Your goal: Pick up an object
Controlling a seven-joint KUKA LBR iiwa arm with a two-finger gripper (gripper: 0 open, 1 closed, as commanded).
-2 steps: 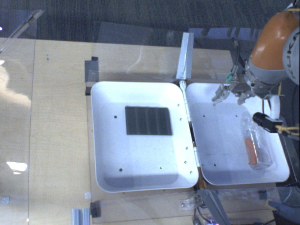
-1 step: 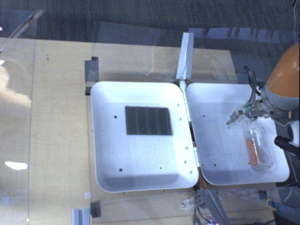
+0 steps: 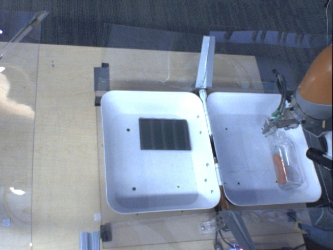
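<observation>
A clear plastic bottle (image 3: pixel 285 164) with an orange piece inside lies in the right bin (image 3: pixel 239 139), close to that bin's right wall. My gripper (image 3: pixel 274 124) hangs just over the bottle's far end, at the bottle's neck. Whether it touches the bottle is hidden by the wrist and cables. A dark grey ribbed rectangular pad (image 3: pixel 164 134) lies flat in the middle of the left bin (image 3: pixel 119 176).
The arm, with its orange band (image 3: pixel 318 79), comes in over the right bin's far right corner. A grey metal post (image 3: pixel 205 61) stands behind the seam between the bins. Bare wooden bench extends to the left of the bins.
</observation>
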